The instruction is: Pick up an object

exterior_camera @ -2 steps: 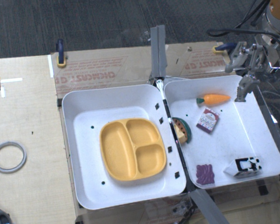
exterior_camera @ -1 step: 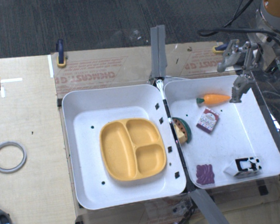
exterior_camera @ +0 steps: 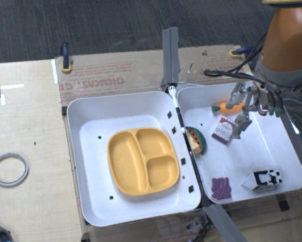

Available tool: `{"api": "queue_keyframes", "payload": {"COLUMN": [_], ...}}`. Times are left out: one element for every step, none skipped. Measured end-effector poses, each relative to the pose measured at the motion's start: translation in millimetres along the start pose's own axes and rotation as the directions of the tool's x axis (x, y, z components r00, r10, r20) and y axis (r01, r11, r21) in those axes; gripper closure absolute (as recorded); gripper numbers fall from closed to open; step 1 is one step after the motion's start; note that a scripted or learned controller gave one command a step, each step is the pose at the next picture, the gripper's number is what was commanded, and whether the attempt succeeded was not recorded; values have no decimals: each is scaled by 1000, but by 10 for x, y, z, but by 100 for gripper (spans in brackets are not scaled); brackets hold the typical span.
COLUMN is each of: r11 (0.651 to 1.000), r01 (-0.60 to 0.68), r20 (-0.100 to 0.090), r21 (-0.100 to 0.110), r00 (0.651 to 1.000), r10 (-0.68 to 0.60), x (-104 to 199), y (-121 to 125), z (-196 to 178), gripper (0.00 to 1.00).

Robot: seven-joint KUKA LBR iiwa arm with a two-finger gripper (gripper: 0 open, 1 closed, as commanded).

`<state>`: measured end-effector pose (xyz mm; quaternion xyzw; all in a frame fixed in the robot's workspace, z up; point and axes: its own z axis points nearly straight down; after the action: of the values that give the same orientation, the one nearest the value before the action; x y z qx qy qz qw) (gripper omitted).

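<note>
- The object closest to being picked is a small red-and-white packet [exterior_camera: 223,131], lying in the upper middle of the right bin [exterior_camera: 283,152].
- Our gripper [exterior_camera: 242,127] hangs just beside that packet on its right; one grey finger appears to touch or nearly touch the packet's edge, but we see nothing between the fingers, and we cannot tell whether they are spread or pressed together.
- We judge the step in hand to be the approach or descent onto the packet; no grasp is confirmed.
- The next move calls for centring the fingers over the packet, since it lies flat and offers little to pinch.
- An orange piece [exterior_camera: 225,106] sits just behind the packet, near enough to be nudged.
- Further out in the same bin we see a round brownish item [exterior_camera: 195,139] against the left wall, a purple lump [exterior_camera: 221,188] near the front, and a black-and-white block [exterior_camera: 266,179] at front right.
- The left bin [exterior_camera: 86,167] holds a yellow divided plate [exterior_camera: 143,160].
</note>
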<state>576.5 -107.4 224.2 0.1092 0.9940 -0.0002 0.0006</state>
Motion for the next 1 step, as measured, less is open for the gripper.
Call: {"api": "queue_keyframes", "payload": {"r11": [890], "r01": [-456], "r20": [1], "r21": [1], "r00": [890], "r10": [456], "x": [-443], "y": [-385], "z": [902], "gripper": [0]}}
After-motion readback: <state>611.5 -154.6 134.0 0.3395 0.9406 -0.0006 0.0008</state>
